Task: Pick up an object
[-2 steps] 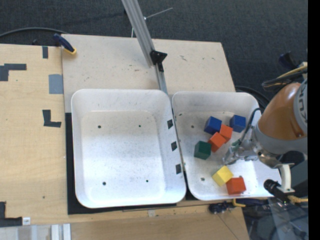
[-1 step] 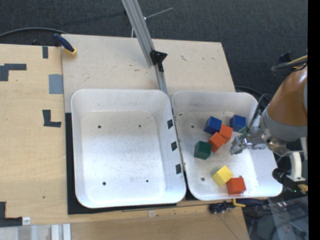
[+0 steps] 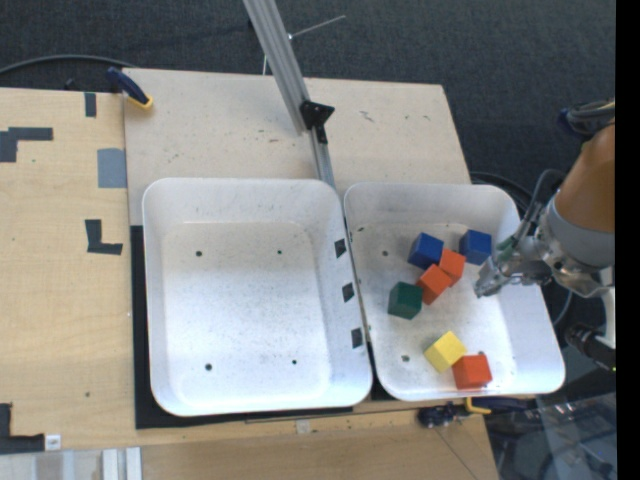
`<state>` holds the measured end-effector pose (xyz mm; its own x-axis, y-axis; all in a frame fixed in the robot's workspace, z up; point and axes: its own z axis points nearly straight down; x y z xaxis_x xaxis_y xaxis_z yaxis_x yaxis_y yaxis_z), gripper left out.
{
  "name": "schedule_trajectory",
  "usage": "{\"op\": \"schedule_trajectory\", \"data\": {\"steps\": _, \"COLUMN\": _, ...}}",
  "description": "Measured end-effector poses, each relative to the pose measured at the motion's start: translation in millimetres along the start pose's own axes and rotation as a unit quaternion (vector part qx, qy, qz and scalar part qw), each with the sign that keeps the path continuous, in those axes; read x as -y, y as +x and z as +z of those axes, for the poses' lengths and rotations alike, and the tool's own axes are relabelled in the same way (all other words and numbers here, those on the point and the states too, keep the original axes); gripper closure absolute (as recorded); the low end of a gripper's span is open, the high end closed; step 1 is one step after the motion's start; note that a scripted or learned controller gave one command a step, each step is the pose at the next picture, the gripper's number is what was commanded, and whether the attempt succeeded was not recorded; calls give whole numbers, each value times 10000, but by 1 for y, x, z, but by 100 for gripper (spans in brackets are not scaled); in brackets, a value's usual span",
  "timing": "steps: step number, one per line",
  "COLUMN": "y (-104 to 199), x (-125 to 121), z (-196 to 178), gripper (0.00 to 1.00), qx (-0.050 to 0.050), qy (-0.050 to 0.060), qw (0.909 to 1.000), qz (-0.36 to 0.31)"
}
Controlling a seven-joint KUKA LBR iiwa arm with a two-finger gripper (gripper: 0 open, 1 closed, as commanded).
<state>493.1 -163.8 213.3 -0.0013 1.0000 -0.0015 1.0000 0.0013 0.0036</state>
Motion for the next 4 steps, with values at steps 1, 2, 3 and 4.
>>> {"op": "schedule_trajectory", "data": {"steps": 1, "y": 0, "x": -1, "z": -18, "gripper": 100, "qx": -5, "qy": 11, "qw": 10000, "qz": 0}}
{"op": "schedule_trajectory", "data": {"steps": 2, "y": 42, "x": -20, "z": -20, "gripper": 100, "qx": -16, "qy": 22, "qw": 10000, "qz": -22}}
{"op": "schedule_trajectory", "data": {"steps": 3, "y": 80, "x": -45, "z": -12, "gripper": 100, "qx": -11, "qy": 26, "qw": 10000, "qz": -21}}
{"op": "schedule_trajectory", "data": {"steps": 4, "y": 131, "x": -76, "z": -4, "gripper": 100, "qx": -16, "qy": 24, "qw": 10000, "qz": -29}}
